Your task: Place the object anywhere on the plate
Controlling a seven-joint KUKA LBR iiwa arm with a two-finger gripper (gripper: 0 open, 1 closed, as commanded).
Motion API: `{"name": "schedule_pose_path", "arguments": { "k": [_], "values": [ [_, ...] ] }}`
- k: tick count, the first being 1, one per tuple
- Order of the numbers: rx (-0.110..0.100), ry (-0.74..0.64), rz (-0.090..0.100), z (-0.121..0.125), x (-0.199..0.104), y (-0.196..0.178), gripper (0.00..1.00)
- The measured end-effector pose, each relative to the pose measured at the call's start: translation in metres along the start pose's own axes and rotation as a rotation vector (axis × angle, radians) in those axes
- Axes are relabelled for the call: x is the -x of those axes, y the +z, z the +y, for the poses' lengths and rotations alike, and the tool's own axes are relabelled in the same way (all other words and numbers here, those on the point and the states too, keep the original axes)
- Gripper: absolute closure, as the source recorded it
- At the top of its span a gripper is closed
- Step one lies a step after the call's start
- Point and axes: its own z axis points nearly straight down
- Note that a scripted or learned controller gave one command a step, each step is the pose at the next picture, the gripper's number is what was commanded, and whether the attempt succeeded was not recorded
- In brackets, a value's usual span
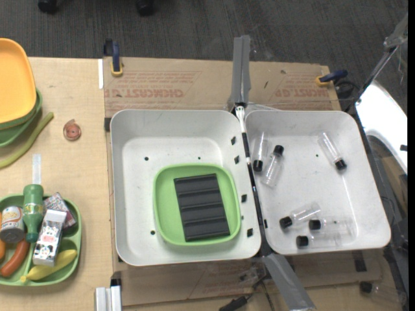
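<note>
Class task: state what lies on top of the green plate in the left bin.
A black ridged block lies flat across the middle of the green plate. The plate's surface beneath the block is covered and cannot be seen.

I see two bins side by side. Left bin [130,173] holds a plate [165,203] w/ a ridged block [201,206] on it. Right bin [363,173] holds vials [272,164] scattered front & back. Food tray [71,251] sits far left, bowls [16,89] behind it.

Yellow plates [14,83] stacked far left, toy-food tray [39,241] below, pink disc [72,131] between
</note>
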Motion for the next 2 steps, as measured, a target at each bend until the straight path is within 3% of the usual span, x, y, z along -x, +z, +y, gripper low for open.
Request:
{"name": "schedule_pose_path", "arguments": {
  "k": [2],
  "values": [
    [-0.002,0.088,0.0,-0.0061,0.0035,0.0005,0.0]
  ]
}}
